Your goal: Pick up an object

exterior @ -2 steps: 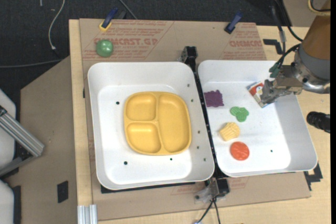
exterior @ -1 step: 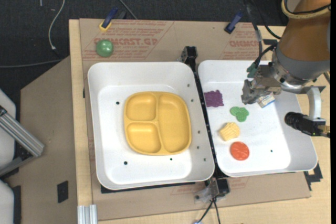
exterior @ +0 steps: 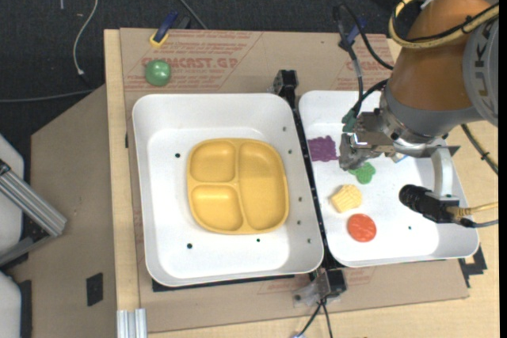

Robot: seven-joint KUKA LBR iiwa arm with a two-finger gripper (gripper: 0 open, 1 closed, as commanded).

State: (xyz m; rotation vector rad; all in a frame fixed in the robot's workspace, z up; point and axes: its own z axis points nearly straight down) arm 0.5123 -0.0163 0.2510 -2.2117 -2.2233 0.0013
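While the grey and orange robot arm (exterior: 444, 51) reaches in from the right, it leans over the right-hand shallow white bin (exterior: 412, 245), presumably because that bin holds the small pieces worth picking; the left-hand shallow white bin (exterior: 158, 170) holds a yellow plastic divided plate (exterior: 238, 186), lying flat in its middle, a poor target for two fingers, I would judge. The two-finger metal gripper (exterior: 354, 158) sits low over the right bin's upper left part, just above a small green plastic piece (exterior: 364, 173), which looks like the thing it is after; whether it is clenched, released or grasping I cannot tell from here, since the wrist hides the tips. Near it lie a purple lumpy toy (exterior: 322, 147) by the bin's left wall, a pale yellow wedge-shaped toy (exterior: 345, 198) below, and an orange-red round toy (exterior: 362, 227) lower still; all apart from one another. A small green ball (exterior: 158, 73) rests on the cardboard sheet (exterior: 230, 55) outside both bins.
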